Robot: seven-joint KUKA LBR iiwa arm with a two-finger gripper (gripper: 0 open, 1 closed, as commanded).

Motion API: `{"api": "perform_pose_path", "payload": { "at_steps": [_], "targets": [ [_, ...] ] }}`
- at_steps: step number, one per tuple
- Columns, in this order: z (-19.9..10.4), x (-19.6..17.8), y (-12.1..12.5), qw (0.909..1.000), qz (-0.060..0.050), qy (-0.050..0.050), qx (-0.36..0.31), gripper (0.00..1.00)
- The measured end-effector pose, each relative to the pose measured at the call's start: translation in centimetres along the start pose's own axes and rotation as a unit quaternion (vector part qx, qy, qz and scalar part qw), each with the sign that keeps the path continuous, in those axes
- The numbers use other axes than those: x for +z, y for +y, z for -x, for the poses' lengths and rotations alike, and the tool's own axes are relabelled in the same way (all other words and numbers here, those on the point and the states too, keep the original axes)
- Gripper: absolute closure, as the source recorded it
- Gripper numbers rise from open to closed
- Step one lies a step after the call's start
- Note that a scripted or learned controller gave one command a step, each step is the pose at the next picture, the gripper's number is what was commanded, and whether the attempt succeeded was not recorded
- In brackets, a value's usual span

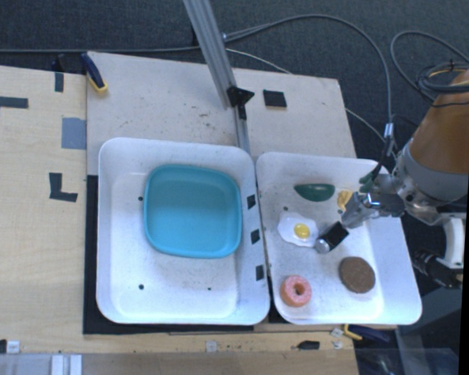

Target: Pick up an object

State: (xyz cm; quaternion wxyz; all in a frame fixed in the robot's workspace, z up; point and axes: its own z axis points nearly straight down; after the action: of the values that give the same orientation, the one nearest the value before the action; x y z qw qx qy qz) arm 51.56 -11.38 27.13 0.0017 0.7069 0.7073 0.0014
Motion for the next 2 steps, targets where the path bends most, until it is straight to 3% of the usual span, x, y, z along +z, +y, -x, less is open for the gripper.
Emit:
{"api": "perform_pose_path", "payload": {
  "at_steps": [2],
  "targets": [
    [-10.3,3.3,0.9,1.0,-0.003,0.001,-0.002,1.0]
  ]
}}
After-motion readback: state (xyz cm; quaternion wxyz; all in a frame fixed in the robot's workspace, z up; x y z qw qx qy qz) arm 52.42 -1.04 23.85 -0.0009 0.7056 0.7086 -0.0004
